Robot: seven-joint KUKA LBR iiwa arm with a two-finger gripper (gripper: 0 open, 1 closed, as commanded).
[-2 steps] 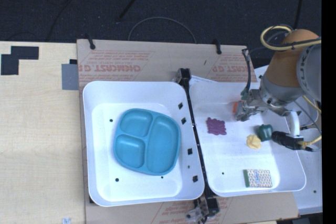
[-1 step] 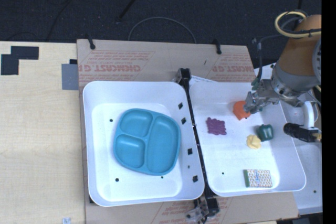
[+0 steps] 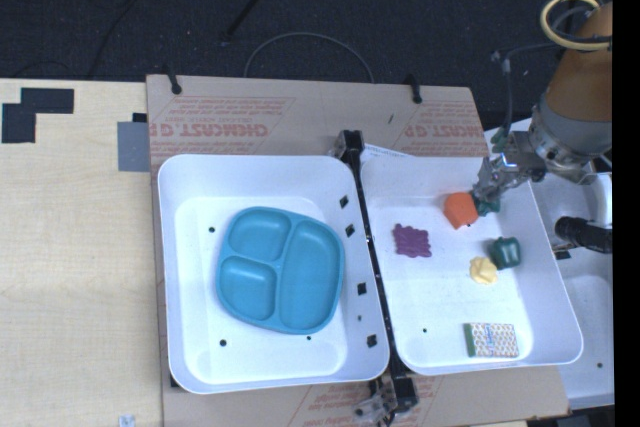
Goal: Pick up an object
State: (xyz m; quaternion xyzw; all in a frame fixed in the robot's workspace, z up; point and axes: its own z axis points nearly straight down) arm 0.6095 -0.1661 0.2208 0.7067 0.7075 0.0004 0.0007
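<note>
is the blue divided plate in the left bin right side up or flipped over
Right side up. The blue three-compartment plastic plate lies flat in the left white bin, its compartments facing up with raised dividers visible.

A cardboard sheet [image 3: 300, 120] is laid on the bench [image 3: 70, 265]; two white bins [image 3: 185, 215] are set at its six o'clock.
</note>
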